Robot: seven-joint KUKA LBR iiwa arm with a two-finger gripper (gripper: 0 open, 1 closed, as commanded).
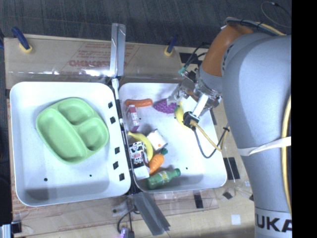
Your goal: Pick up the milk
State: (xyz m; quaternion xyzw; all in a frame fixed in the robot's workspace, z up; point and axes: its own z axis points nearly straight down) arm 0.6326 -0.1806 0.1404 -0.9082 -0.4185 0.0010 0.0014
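Note:
The milk (157, 139) is a small white carton with an orange-red mark, lying tilted in the middle of the right bin (208, 172). It sits between a banana (140, 140) on its left and a carrot (156, 162) below it. My gripper (178, 99) hangs over the upper right part of that bin, up and to the right of the milk and well apart from it. It is beside a purple bunch of grapes (163, 105), with a yellow object (178, 114) just beneath it.
The right bin also holds a sausage (138, 103), a small red bottle (132, 117), a dark-labelled carton (137, 155) and a green bottle (163, 178). A green divided plate (72, 129) lies in the left bin (29, 182). A yellow cable (208, 140) loops over the right bin's right side.

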